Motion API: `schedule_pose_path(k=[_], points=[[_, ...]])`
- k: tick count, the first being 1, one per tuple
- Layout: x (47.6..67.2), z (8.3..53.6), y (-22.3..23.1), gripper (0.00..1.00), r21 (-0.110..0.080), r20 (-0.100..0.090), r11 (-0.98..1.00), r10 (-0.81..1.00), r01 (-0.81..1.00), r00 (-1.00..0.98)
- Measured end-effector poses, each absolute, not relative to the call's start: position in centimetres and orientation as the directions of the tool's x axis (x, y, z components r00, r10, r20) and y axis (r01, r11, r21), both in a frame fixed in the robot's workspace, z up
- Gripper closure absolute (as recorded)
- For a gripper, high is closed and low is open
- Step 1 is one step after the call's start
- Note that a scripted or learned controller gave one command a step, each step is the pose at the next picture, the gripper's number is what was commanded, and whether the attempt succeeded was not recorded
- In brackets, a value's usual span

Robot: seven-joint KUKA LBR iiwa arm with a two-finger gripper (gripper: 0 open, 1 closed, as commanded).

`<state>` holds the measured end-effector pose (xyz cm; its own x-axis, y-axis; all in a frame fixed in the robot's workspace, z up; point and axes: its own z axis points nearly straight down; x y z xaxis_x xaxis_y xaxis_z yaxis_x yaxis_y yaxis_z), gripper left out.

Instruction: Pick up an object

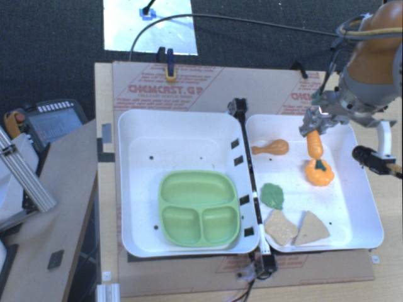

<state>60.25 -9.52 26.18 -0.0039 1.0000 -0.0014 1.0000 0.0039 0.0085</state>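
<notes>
The gripper stands over the far part of the right bin, and its fingers are closed on the top end of an orange carrot, which hangs upright between them. The fingertips themselves are small and hard to make out. The arm is cut off at the right edge. Just below the carrot lies an orange pumpkin; a drumstick lies to its left, and nearer the camera a green broccoli piece and two bread slices. The left bin bears a green divided plate. Both bins rest on a brown board over dark carpet.
</notes>
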Motion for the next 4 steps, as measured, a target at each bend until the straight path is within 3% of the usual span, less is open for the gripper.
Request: schedule_pose_path(k=[4], points=[[55.6,23.2,10.2,1.00,-0.001,0.003,0.009,1.000,1.000,-0.009]])
